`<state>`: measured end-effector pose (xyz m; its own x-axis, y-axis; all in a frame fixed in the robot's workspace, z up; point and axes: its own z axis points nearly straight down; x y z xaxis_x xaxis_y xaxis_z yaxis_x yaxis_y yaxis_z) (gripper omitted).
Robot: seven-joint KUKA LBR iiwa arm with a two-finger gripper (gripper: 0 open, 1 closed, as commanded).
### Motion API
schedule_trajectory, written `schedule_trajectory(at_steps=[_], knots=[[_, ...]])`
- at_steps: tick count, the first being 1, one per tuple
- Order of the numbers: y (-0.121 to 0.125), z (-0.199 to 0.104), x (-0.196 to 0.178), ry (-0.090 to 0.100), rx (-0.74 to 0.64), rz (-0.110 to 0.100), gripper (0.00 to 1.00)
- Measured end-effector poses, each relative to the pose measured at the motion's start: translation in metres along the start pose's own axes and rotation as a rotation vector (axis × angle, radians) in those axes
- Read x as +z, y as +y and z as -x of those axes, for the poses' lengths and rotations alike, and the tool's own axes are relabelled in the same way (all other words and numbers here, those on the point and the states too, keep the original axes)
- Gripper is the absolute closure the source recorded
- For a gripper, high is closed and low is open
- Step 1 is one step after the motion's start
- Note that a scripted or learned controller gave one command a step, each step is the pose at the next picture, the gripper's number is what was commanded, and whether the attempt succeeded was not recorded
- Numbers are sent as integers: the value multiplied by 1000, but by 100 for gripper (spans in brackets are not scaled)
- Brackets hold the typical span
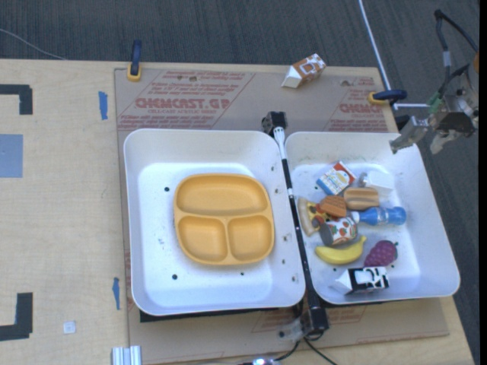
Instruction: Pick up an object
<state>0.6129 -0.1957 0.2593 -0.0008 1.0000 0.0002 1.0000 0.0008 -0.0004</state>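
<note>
The right bin (pixel 434 242) holds a heap of small toy items: a banana (pixel 340 253), purple grapes (pixel 381 252), a blue bottle (pixel 383 217), a hot dog bun (pixel 361 198), a small blue and white carton (pixel 335 179), a pizza slice (pixel 310 216) and a black and white box (pixel 368 279). My gripper (pixel 422 141) hangs above the bin's far right corner, up and to the right of the heap. Its fingers stand apart with nothing between them.
The left bin (pixel 144 226) carries a yellow divided plate (pixel 224 219). A small brown and white carton (pixel 304 71) lies on the board behind the bins. Blue clamps (pixel 388 95) sit at the board's far corners, and a black clip (pixel 274 122) joins the bins.
</note>
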Motion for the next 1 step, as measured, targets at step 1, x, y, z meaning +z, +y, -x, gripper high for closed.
schedule_trajectory(at_steps=[1], knots=[[-3,8,128,1,2,-2,0]])
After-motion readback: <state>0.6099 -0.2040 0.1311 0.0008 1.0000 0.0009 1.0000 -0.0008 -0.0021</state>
